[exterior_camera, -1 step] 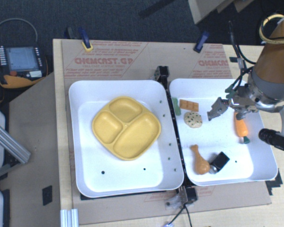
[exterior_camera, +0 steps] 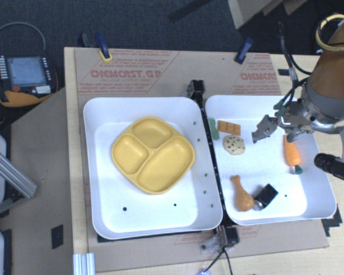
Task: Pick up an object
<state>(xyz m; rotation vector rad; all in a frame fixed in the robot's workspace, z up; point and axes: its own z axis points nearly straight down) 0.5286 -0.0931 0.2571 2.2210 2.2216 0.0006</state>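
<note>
The grey arm with the orange band reaches in from the right and holds its two-finger hand [exterior_camera: 266, 129] low over the right shallow white plastic bin [exterior_camera: 315, 208], probably because that bin carries all the small pickable things. Whether the hand is spread or clenched I cannot tell; nothing shows between its tips.

Any of these could serve the task: a round speckled cookie [exterior_camera: 234, 145] lies just left of the hand, with a flat orange-brown cracker [exterior_camera: 229, 127] above it. A toy orange carrot with a green tip [exterior_camera: 292, 155] lies under the wrist. Near the front wall, a tan toy drumstick [exterior_camera: 241, 193] touches a small black block [exterior_camera: 266, 195].

The left shallow white bin [exterior_camera: 103, 153] holds a yellow plastic divided plate [exterior_camera: 153, 154] with three compartments, lying flat near the middle. Both bins sit side by side on the cardboard-covered table [exterior_camera: 74, 125].
</note>
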